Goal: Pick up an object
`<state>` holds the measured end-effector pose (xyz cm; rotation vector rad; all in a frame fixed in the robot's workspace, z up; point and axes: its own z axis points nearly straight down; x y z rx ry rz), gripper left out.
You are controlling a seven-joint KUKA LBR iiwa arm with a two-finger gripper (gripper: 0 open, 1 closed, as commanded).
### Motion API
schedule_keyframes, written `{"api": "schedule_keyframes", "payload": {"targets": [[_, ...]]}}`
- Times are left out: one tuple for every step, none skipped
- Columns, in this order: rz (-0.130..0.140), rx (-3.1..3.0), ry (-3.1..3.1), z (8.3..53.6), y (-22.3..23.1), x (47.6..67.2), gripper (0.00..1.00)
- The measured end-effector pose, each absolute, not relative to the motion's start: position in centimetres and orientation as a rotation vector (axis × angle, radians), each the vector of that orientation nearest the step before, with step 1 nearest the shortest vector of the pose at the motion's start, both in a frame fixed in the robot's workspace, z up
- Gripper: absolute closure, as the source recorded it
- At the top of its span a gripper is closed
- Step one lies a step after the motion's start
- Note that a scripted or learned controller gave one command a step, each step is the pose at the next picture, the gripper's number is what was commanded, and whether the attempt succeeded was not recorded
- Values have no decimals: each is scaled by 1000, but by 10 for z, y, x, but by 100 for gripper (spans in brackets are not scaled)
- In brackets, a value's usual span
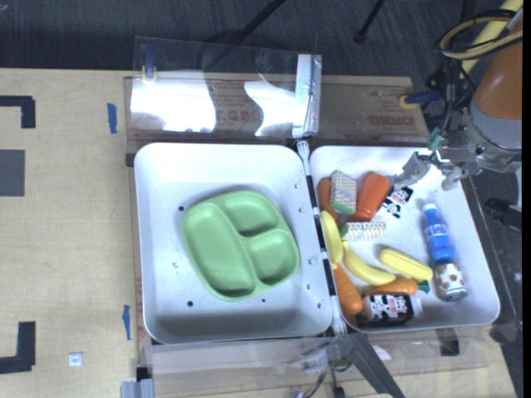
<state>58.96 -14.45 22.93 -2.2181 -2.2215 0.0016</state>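
The right bin holds a heap of toy food. In it lie a blue bottle, a small can, a corn cob, a banana, an orange carrot and a small black-and-white carton. My gripper hangs over the back right of this bin, just above the carton and the bottle's cap. Its fingers are spread and open, with nothing between them.
The left bin carries a green divided plate. A dark red-and-white packet and another carrot lie at the right bin's front. A clear plastic sheet stands behind the left bin. The wooden bench stretches left.
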Motion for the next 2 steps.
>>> {"api": "schedule_keyframes", "payload": {"targets": [[0, -2109, -2328, 150, -194, 572, 0], [-20, -1727, -2657, 112, -217, 647, 0]]}}
